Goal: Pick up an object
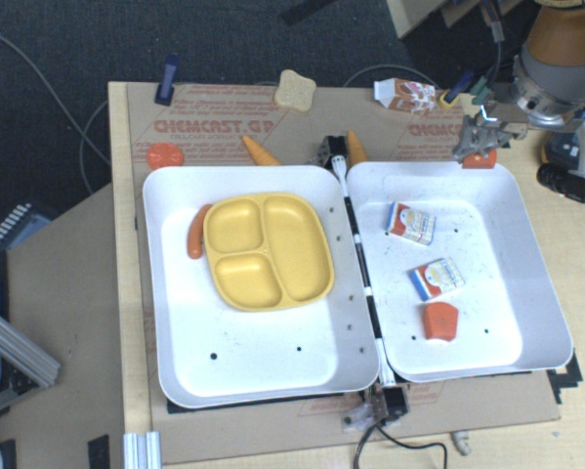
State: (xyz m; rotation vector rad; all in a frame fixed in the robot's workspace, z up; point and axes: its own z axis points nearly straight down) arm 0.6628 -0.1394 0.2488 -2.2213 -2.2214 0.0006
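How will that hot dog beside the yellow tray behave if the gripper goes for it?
The hot dog looks rounded and smooth, so it may roll or slip out of a pinch. It lies right against the yellow tray, leaving little finger room on that side. It is likely a light toy.

Pretty obviously a robotics lab setup I'm driving here, not anybody's kitchen. The worktop (224, 115) is a sheet of printed cardboard, with two white bins (272, 369) clamped side by side, both down and to the left of the pincer (478, 137). Dark office carpet (77, 27) runs around the worktop, with loose cables (38, 66) trailing over it far off to the pincer's left. The food is all toy stuff, like the plastic bread slice (295, 89) further left of the pincer.
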